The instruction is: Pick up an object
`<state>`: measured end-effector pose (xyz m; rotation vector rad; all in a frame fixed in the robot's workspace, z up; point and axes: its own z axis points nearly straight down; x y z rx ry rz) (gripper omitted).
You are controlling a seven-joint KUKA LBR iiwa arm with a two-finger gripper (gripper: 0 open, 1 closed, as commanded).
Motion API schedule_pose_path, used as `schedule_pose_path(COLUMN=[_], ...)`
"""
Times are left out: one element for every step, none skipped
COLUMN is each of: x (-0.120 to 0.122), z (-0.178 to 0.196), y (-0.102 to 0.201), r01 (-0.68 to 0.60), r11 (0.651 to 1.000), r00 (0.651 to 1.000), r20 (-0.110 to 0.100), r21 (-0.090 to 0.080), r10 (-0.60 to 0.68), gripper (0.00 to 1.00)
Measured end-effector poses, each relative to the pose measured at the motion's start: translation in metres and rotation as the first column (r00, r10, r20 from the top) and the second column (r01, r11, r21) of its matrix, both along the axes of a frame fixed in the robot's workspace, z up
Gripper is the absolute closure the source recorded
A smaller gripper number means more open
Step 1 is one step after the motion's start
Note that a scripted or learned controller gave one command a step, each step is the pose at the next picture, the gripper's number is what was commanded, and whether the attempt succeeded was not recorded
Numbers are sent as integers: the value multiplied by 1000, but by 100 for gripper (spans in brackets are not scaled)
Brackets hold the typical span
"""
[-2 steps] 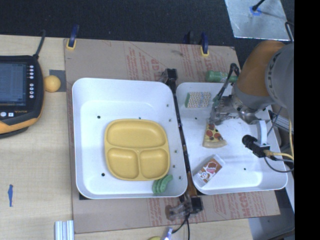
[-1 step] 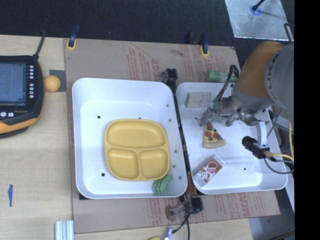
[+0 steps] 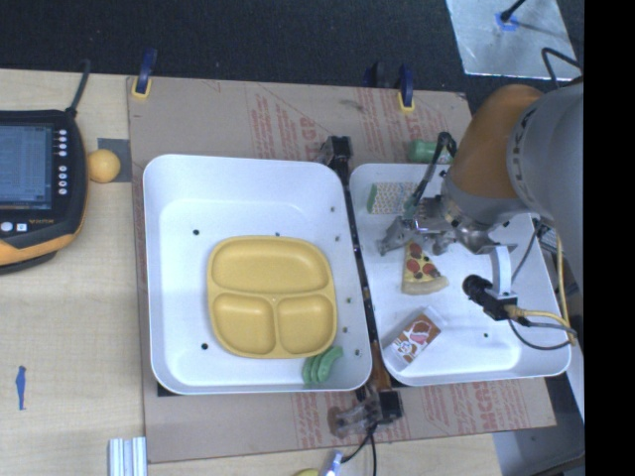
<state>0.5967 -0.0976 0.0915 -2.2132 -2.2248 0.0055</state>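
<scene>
In the right bin (image 3: 536, 360) a toy pizza slice (image 3: 424, 275) lies near the middle. A small brown and white packet (image 3: 414, 339) rests closer to the front, and a green-edged speckled pad (image 3: 385, 198) sits in the far left corner. My gripper (image 3: 414, 240) hangs just over the far tip of the pizza slice. Its metal fingers (image 3: 393, 236) are spread open, with nothing between them. The left bin (image 3: 174, 296) holds a yellow divided plate (image 3: 270, 294) and a green toy (image 3: 321, 366) at its front right corner.
A teach pendant (image 3: 35, 191) and a yellow ball (image 3: 103, 165) lie on the bench to the left of the bins. A small green thing (image 3: 425, 151) sits behind the right bin. My arm covers the right bin's far right part.
</scene>
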Motion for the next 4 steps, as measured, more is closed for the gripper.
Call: schedule_pose_path(x=[-35, -34, -39, -40], z=[0, 11, 39, 70], y=[-17, -17, -41, -8], r01=[1, -1, 3, 1], r11=[1000, 1000, 1000, 1000], r00=[1000, 1000, 1000, 1000], r20=[1, 1, 3, 3], r21=[-1, -1, 0, 0], r10=[-1, 1, -3, -1], gripper=[0, 100, 100, 100])
